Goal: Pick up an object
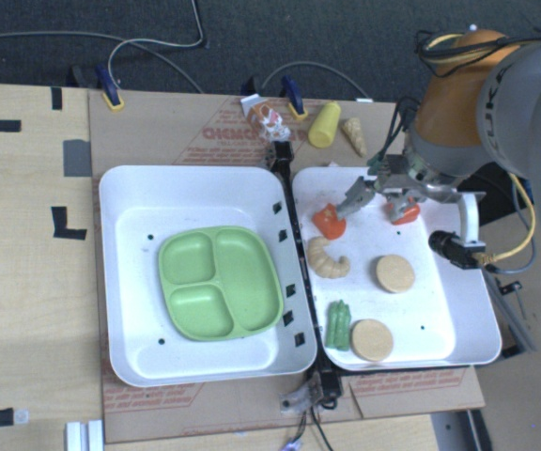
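1. The arm reaches in from the table's right edge, wrist bent down over the right bin's (477, 346) far end.
2. The gripper (376, 207) hangs with fingers spread wide, holding nothing.
3. One fingertip sits just beside an orange piece (328, 222); a red piece (404, 214) lies by the other.

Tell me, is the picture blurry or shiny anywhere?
Camera view: mostly sharp; the green plate and croissant look crisp. The white bins are bright but without harsh glare. The arm at the right is slightly soft, and shadows are faint.
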`<state>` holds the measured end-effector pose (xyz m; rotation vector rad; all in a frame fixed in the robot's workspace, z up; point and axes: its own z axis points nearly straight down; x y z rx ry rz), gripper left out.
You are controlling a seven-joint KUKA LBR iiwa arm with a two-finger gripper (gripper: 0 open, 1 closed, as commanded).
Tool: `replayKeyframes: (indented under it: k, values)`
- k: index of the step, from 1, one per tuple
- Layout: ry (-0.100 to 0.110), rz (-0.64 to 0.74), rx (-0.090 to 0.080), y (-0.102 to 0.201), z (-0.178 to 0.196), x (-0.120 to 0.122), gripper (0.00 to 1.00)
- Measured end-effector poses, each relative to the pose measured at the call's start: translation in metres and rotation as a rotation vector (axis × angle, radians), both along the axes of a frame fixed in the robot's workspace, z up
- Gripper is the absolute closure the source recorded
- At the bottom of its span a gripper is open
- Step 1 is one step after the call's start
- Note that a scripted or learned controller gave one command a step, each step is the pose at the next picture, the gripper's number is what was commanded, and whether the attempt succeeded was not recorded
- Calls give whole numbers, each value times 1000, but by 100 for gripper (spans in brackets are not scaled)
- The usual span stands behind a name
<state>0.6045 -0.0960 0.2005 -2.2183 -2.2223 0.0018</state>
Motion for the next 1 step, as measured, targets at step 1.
replayKeyframes:
  k: [1]
  values:
    - [-5,1,-1,2,-115,64,0]
